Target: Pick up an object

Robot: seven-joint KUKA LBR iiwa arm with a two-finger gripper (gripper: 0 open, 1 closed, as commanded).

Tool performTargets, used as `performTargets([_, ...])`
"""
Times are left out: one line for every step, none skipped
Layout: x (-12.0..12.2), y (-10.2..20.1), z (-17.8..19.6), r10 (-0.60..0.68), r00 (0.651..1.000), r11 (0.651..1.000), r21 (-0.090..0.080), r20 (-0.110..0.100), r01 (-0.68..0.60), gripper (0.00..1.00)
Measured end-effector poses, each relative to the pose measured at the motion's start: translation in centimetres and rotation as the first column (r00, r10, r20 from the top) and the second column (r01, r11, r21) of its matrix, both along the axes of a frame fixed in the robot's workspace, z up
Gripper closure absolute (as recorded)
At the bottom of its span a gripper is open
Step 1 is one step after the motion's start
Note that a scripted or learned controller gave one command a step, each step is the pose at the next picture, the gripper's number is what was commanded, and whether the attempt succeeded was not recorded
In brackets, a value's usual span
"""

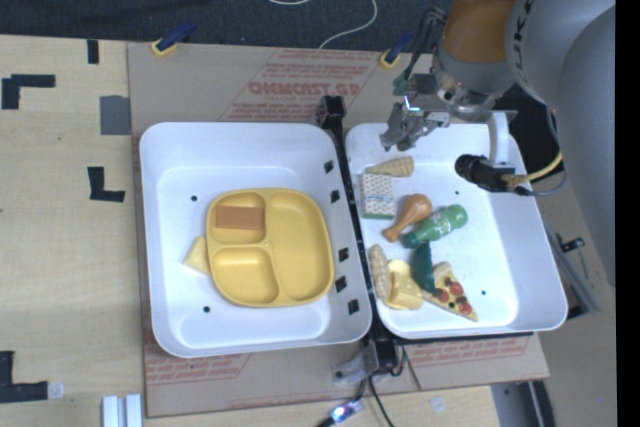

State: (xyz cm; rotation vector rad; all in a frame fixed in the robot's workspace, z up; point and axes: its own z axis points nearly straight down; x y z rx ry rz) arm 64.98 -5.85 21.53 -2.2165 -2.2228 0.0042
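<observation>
Two shallow white bins side by side on a cardboard-covered bench. Left bin: one yellow sectioned tray at centre, with a brown block in its 11 o'clock compartment; a pale yellow wedge shows from under the tray's 9 o'clock edge. Right bin: a cluster of toy food in the half toward the divider. Items, from 12 o'clock down: a small tan bread-like piece; a pale speckled square piece just beside and below it; a brown drumstick near the bin's centre; a green bottle touching the drumstick at its 4 o'clock side; a dark green piece below the bottle; a tan ridged piece at 7 o'clock; a pale yellow lump beside it; a pizza slice at 5 o'clock. The gripper hangs over the right bin's 12 o'clock end, just above the bread-like piece, nothing visible between its fingers; whether the pincer is apart or together cannot be told. The arm's orange band sits at 1 o'clock of the view.
</observation>
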Motion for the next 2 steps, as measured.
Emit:
performTargets([-3.7,3.9,-0.5,-0.001,1.000,1.000,0.000,-0.001,0.001,1.00])
performTargets([-4.4,6.2,1.5,-0.001,1.000,1.000,0.000,0.002,0.001,1.00])
